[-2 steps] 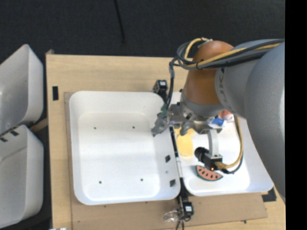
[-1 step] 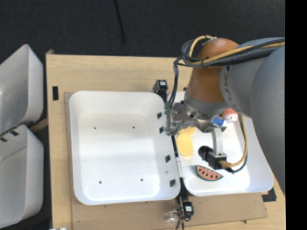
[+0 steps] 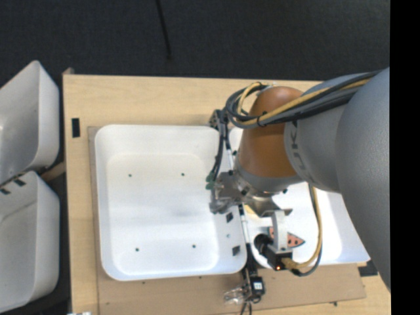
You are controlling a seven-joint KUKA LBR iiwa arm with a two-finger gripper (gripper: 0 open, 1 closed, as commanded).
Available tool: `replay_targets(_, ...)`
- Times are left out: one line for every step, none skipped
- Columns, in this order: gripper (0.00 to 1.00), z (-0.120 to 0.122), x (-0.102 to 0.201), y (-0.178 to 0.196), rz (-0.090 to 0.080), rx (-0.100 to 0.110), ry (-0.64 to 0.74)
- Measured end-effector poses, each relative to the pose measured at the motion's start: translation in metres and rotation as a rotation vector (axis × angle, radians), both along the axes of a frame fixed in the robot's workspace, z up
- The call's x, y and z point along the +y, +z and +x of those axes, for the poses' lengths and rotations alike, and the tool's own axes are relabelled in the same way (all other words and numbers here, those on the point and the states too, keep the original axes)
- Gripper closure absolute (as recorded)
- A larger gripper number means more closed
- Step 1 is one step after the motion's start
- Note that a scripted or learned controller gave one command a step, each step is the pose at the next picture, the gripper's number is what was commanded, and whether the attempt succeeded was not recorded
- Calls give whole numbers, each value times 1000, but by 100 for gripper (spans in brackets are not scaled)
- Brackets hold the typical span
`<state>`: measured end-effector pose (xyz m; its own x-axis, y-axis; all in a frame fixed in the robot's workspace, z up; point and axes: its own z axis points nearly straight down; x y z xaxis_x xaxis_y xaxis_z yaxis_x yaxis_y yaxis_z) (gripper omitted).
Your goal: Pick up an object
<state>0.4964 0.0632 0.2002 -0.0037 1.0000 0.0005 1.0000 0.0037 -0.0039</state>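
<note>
Gripper [image 3: 225,201] hung at 5 o'clock over the seam between bins [image 3: 157,130] | open or closed: could not tell | pick judged not yet done

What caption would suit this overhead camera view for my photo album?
Grey arm with an orange band hangs over the right bin, beside the left bin.

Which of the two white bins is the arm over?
The bin on the view's right: the grey arm covers most of it, while the left bin shows its whole floor.
</note>
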Motion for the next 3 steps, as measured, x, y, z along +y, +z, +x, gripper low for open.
replay_targets(100,54,-72,4,-3,-8,-6)
replay_targets(100,-6,-29,0,0,0,-1)
replay_targets(100,23,-84,1,-3,-6,-7)
